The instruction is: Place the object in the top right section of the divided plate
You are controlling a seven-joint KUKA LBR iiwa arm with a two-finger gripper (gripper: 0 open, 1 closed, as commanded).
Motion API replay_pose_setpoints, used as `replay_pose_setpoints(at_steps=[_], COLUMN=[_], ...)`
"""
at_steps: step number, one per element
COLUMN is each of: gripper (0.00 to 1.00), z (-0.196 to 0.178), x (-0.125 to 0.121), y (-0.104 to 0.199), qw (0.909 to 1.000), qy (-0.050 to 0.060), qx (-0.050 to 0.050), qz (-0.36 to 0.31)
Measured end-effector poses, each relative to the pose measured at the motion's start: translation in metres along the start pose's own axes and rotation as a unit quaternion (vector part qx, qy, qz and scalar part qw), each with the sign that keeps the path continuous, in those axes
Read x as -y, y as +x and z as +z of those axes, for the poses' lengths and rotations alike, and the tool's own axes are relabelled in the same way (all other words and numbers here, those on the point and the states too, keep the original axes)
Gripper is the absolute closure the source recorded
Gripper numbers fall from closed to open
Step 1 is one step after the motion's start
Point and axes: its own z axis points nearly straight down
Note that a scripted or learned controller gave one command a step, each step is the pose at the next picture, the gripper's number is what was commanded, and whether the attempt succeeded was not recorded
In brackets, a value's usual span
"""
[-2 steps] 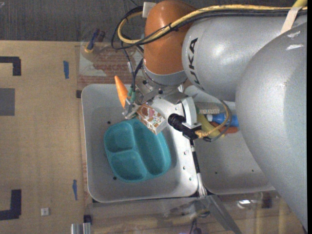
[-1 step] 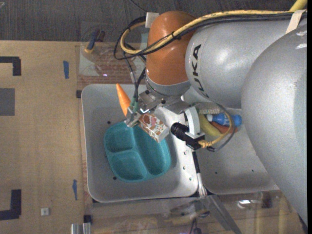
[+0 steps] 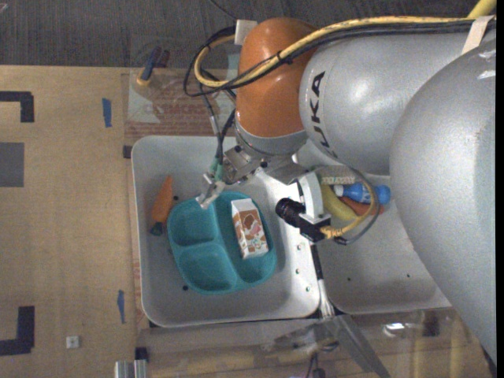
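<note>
A teal divided plate (image 3: 198,231) lies in the left bin. A small white and brown carton (image 3: 249,227) lies flat in the plate's section nearest the arm. An orange carrot (image 3: 162,201) rests on the bin floor just off the plate's left edge. My gripper (image 3: 209,192) hangs at the plate's upper rim, left of the carton and right of the carrot. Nothing shows in its grasp. The orange wrist band sits directly above it and hides the bin's upper part.
The left bin (image 3: 228,309) holds the plate and carrot. In the right bin (image 3: 386,286), yellow, blue and red items (image 3: 356,197) lie partly hidden under the arm. A black cable plug (image 3: 296,214) sticks out over the divide between the bins.
</note>
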Motion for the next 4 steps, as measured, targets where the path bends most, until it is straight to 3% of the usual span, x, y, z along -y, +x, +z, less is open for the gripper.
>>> replay_pose_setpoints(at_steps=[1, 2, 3, 4], gripper=[0.00, 0.00, 0.00, 0.00], z=[-0.109, -0.081, -0.094, -0.094], x=[0.010, -0.012, 0.038, 0.038], y=[0.032, 0.034, 0.008, 0.009], qw=[0.9922, 0.9540, 0.9445, 0.9446], qy=[-0.001, -0.001, 0.002, 0.002], qx=[0.000, 0.000, 0.000, 0.000], qz=[0.125, 0.300, 0.328, 0.328])
